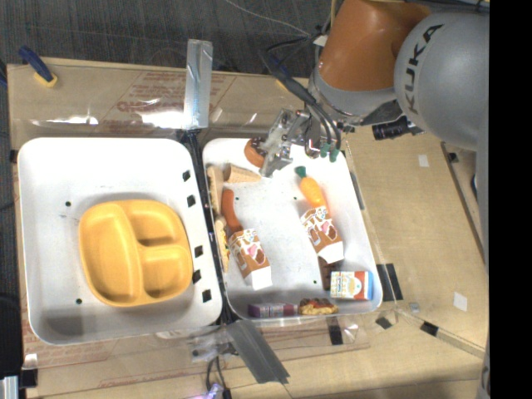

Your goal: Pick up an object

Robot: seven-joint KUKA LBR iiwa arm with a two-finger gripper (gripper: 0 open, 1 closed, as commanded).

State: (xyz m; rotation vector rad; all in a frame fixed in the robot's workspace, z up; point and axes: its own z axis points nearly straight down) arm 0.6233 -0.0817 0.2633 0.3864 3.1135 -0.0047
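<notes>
Arm: grey KUKA arm with orange band (378, 36), reaching in over the far rim of the right bin so the wrist hangs above the toys
Gripper: two-finger metal gripper (274, 152), tilted toward the bin's far corner; whether it is open or closed cannot be told, the tips being blurred against the clutter
Nearest candidate: small brown rounded toy (254, 150), just beside the tips at the far wall, touching or nearly so; nothing is plainly clamped, so no hold is claimed
Below the tips: tan wedge-shaped piece (242, 173), lying flat near the corner, probably crowding any approach
Near side of the tips: orange plastic carrot-shaped bottle with green cap (312, 191), lying flat, free of neighbours, likely the easier grasp
Further off: two brown-and-white printed cartons (249, 256), (322, 233), lying flat mid-bin; red sausage-shaped toy (229, 210) along the dividing wall
Farthest: small blue-and-white milk carton (350, 285), at the near wall
Right white bin (283, 206): holds all the loose pickable items
Left white bin (50, 173): holds a yellow compartmented plastic tray (133, 252), well apart from the tips
Stage: judged as approach, object not yet lifted
</notes>
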